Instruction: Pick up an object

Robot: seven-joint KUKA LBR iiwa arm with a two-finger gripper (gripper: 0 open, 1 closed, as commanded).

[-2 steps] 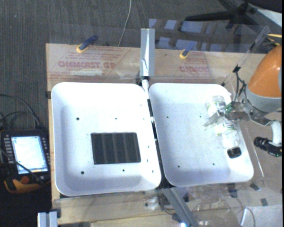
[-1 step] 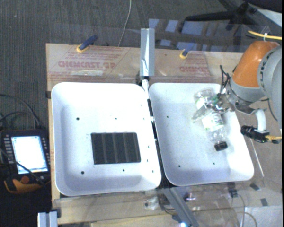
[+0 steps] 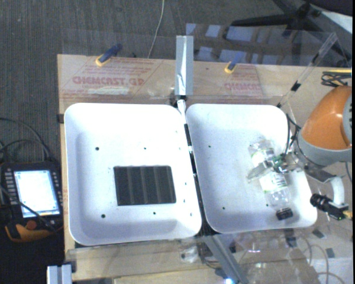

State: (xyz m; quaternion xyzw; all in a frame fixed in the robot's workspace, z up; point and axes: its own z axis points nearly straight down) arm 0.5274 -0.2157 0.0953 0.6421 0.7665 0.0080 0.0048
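Observation:
A clear, crumpled plastic bottle [image 3: 271, 179] lies in the right bin [image 3: 225, 135], near its right wall, with its black cap [image 3: 283, 213] pointing toward the front edge. A small green-marked label sits near the bottle's upper part. My gripper [image 3: 291, 157] reaches in from the right, low over the bottle's upper end, below the orange band [image 3: 326, 126] of the arm. Its tips blend with the clear plastic. In the left bin [image 3: 83, 135], a dark ridged rectangular pad [image 3: 145, 184] lies flat near the middle.
The two white bins stand side by side on a wooden board [image 3: 124, 78], with a metal post [image 3: 184, 64] at the back between them. A handheld pendant with a lit screen [image 3: 32, 193] lies on the floor at the left.

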